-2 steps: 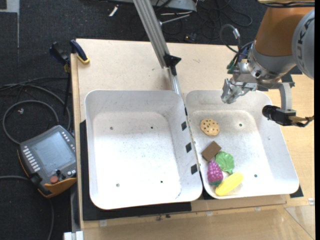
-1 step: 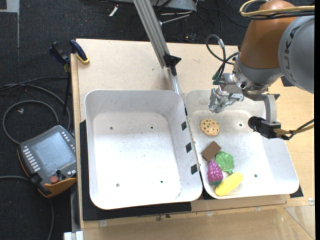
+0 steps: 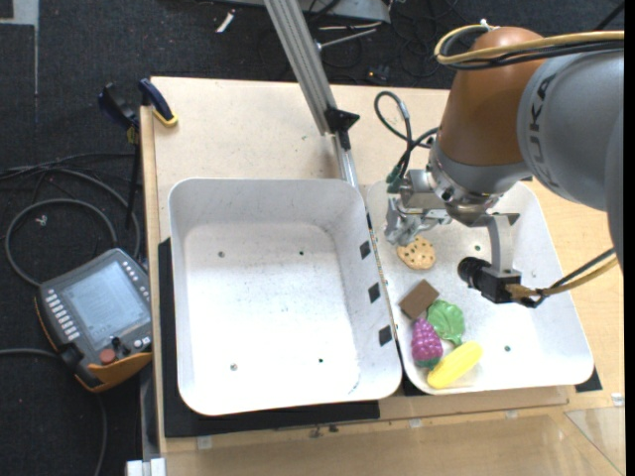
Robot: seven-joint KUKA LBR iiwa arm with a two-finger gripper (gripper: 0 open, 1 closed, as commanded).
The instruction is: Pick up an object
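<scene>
In the right bin (image 3: 556, 355) lie a round tan cookie with dark chips (image 3: 417, 256), a brown block (image 3: 420, 298), a green leafy toy (image 3: 447, 319), a purple grape bunch (image 3: 427, 342) and a yellow banana-like piece (image 3: 454, 365). My gripper (image 3: 402, 228) hangs over the bin's far left part, its metal tips just left of and above the cookie. No object shows between its fingers. The orange-banded wrist covers the bin's far side.
The left bin (image 3: 198, 256) stands beside the right one, sharing a raised middle wall. A slanted metal rail (image 3: 303, 53) runs down toward the bins' far edge. A black fitting with cable (image 3: 491, 279) juts from the wrist over the right bin. A teach pendant (image 3: 94, 310) lies left of the bench.
</scene>
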